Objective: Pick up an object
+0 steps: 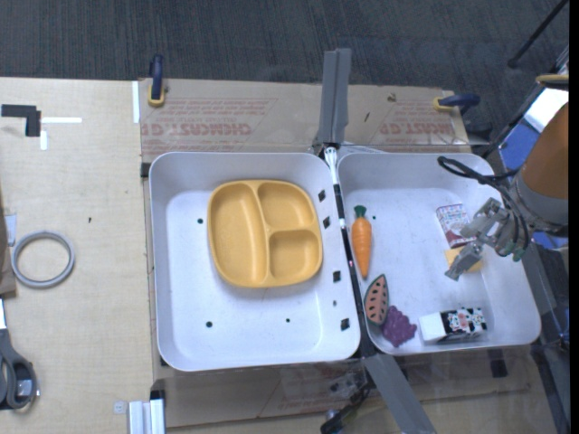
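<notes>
1. Gripper [472,244] hangs over the right bin [412,183], fingers spread apart (nothing between them).
2. Beneath it lie a red-and-white packet [450,220] and a yellow piece [457,257].

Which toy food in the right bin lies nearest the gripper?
The yellow cheese wedge, right beside the gripper. The carrot, watermelon slice and purple grapes lie farther left.

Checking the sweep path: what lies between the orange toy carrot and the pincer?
Bare white bin floor, seen from the overhead camera view, between carrot and pincer.
</notes>
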Available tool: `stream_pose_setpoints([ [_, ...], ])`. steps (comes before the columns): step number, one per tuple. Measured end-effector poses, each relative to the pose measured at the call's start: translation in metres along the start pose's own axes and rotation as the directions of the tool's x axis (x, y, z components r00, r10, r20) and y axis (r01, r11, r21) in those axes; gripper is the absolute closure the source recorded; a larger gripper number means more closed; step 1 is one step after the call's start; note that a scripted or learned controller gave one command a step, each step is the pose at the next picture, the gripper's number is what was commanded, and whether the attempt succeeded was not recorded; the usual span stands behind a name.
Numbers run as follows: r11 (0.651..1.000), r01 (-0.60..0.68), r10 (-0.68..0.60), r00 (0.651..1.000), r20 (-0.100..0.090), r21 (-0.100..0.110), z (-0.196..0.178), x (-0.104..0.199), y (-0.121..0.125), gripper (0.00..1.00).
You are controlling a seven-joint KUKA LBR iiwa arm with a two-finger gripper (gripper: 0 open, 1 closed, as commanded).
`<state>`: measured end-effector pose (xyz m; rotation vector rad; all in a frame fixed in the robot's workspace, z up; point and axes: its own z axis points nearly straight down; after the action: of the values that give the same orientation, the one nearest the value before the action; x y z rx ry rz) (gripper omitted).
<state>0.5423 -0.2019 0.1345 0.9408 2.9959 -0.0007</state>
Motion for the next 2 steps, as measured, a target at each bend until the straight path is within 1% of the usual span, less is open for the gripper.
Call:
stream_pose_setpoints([
  [1,0.994,0.106,-0.106,0.994,0.003,0.0,-0.043,-0.04,0.004,0.0],
  [2,0.996,0.094,-0.094,0.996,0.003,-0.001,-0.041,-0.091,0.039,0.0],
])
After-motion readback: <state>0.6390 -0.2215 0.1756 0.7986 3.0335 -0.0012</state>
